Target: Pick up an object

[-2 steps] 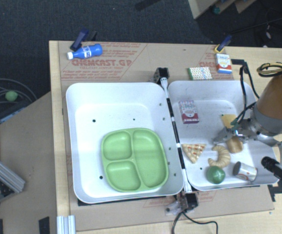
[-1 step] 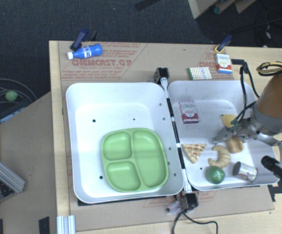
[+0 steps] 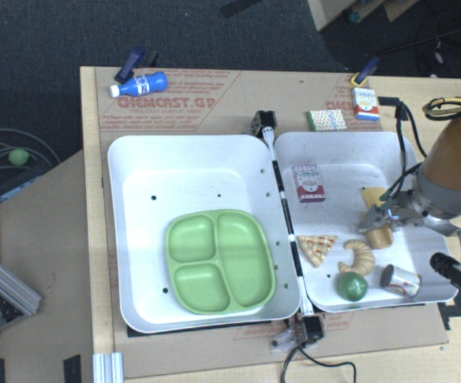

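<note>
Two shallow white plastic bins sit side by side on the desk (image 3: pixel 214 94), whose brown top carries red printed lettering. The left bin (image 3: pixel 135 182) holds one thing: a light green plate (image 3: pixel 218 260) with rounded corners and three compartments, lying toward the near side.

The right bin (image 3: pixel 338 154) holds six small things. A red and white carton (image 3: pixel 308 183) lies flat at the far left. A triangular pizza slice (image 3: pixel 317 248) lies by the left wall, a curved tan croissant (image 3: pixel 361 255) just right of it, and a round green ball (image 3: pixel 352 286) near the front edge. A shiny metallic can (image 3: pixel 399 278) lies on its side at the near right. A small yellow block (image 3: pixel 372 195) sits farther back.

The end effector (image 3: pixel 378 223) hangs low over the right bin, above a tan lump (image 3: pixel 380 238) just beyond the croissant; whether it is spread or pinching cannot be told.

Outside the bins, on the far desk, lie one blue and white bottle (image 3: pixel 139 84) and two small cartons (image 3: pixel 328 120) (image 3: pixel 364 103).
</note>
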You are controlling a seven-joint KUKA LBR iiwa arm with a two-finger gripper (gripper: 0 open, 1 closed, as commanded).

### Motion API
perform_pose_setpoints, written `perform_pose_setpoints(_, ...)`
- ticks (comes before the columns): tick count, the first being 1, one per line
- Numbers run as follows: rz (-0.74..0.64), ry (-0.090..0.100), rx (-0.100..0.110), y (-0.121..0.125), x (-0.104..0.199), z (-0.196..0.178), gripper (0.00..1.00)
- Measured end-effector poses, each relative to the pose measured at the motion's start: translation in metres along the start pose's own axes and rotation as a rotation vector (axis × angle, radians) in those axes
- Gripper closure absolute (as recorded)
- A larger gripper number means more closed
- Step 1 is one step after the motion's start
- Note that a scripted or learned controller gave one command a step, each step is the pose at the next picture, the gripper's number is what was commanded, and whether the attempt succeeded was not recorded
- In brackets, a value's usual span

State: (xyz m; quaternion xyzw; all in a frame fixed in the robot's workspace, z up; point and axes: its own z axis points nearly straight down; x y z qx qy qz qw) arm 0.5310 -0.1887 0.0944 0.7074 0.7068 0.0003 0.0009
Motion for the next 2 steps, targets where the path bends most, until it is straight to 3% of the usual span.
perform_pose_setpoints(1,-0.002,0.001,0.0,0.019,0.044,0.01,1.0)
perform_pose_setpoints(2,-0.003,0.002,0.0,0.03,0.128,-0.091,1.0)
